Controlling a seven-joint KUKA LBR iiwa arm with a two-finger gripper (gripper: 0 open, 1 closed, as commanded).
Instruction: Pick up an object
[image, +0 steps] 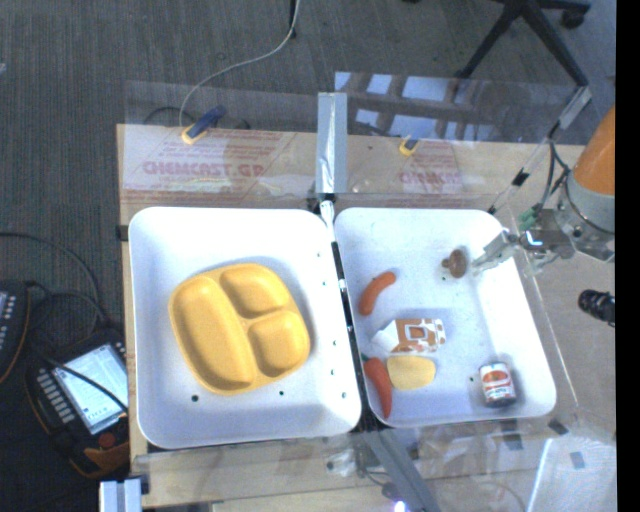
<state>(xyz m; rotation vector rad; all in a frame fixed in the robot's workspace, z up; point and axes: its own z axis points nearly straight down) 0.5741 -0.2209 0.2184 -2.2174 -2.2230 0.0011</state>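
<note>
Camera view: gripper (497, 249) sits at the right bin's (520, 305) upper right edge, claw state can't tell. Nothing gripped yet. Nearest target, small brown lump (456, 263), lies just left of it. Approach step; next needs descent over the lump.

Arm (598, 178) reaches in, tool (497, 251) angled down-left

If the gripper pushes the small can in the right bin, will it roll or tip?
The small can appears to stand upright, so a low push would probably slide it. A high push might tip it, and then its round body could roll toward the bin wall.
</note>
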